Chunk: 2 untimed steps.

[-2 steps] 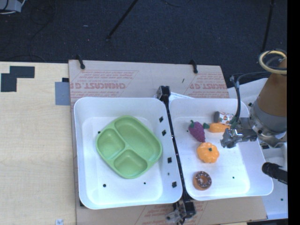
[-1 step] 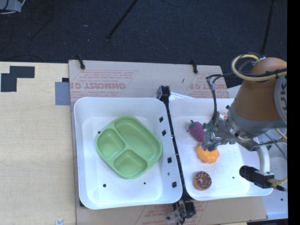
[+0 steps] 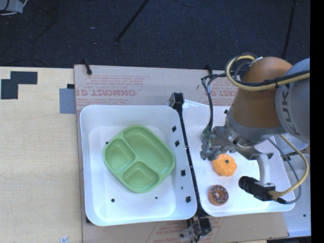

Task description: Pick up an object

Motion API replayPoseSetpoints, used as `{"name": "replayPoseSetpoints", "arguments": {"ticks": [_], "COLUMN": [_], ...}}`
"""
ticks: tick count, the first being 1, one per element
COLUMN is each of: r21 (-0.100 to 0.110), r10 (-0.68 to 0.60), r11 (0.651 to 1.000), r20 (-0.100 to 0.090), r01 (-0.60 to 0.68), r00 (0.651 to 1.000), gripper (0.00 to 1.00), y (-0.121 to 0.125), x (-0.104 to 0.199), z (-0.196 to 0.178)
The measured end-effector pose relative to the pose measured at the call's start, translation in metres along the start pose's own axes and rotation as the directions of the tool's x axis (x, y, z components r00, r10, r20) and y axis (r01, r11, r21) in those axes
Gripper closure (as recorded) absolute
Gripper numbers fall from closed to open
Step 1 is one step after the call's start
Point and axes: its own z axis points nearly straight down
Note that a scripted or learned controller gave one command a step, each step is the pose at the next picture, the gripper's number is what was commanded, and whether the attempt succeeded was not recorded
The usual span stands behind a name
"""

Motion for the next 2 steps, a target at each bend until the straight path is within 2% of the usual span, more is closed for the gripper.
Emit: {"name": "replayPoseSetpoints", "arguments": {"ticks": [1, 2], "r21": [0.001, 0.001], "r10": [0.002, 0.001], "r11": [1.000, 1.000], "r20": [0.001, 0.001], "r01": [-0.002, -0.001], "r00": [1.000, 1.000], "gripper": [1.00, 1.00], "y": [0.002, 0.000], "x": [0.043, 0.099], "z": [0.000, -0.002]}}
